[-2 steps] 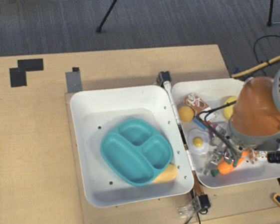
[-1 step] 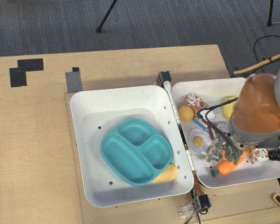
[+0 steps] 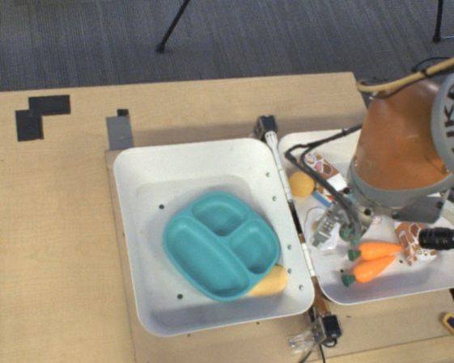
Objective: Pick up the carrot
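Carrot lies in right bin, near its front edge, just beside pincer. Pincer low in that bin; opening cannot be told. Teal tray sits in left bin.

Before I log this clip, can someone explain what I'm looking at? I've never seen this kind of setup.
One camera looks down at a slant on a wooden bench with two shallow white bins. The big grey and orange shape on the right is a robot arm reaching in; its gripper is the metal part at its end, low in the right bin. I cannot tell whether it is open or shut, and nothing shows as held. The carrot, orange with a green end, lies in that bin just beside the gripper. A small yellow thing sits near the bin's left wall. The left bin holds a teal divided plate with a yellow piece at its lower edge.
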`<state>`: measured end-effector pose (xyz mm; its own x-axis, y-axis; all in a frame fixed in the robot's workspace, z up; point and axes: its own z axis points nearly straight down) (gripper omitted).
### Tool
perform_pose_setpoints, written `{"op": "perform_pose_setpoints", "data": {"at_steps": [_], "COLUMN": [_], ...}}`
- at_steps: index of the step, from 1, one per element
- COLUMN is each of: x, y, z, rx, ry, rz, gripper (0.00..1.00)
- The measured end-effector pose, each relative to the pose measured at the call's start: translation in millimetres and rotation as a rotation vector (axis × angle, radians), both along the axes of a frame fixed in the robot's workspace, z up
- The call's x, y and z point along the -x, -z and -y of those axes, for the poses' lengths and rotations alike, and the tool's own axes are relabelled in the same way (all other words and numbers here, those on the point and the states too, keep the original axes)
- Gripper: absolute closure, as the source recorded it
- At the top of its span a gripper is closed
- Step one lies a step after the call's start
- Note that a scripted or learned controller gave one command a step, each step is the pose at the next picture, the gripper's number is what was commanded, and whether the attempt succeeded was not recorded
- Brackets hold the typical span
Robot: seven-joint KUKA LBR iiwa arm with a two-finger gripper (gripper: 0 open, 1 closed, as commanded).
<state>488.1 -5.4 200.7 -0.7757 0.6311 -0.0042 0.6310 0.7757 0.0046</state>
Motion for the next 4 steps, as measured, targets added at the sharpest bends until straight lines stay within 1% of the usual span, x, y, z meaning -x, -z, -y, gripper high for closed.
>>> {"op": "perform_pose_setpoints", "data": {"at_steps": [1, 2, 3, 4], "x": [0, 1, -1, -2], "y": [0, 16, 110, 113], "z": [1, 64, 93, 82], "rx": [0.001, 0.002, 0.007, 0.006], "ry": [0.001, -0.166, -0.568, -0.404], "rz": [-0.001, -0.002, 0.004, 0.003], "gripper": [0.0, 0.0, 0.0, 0.0]}}
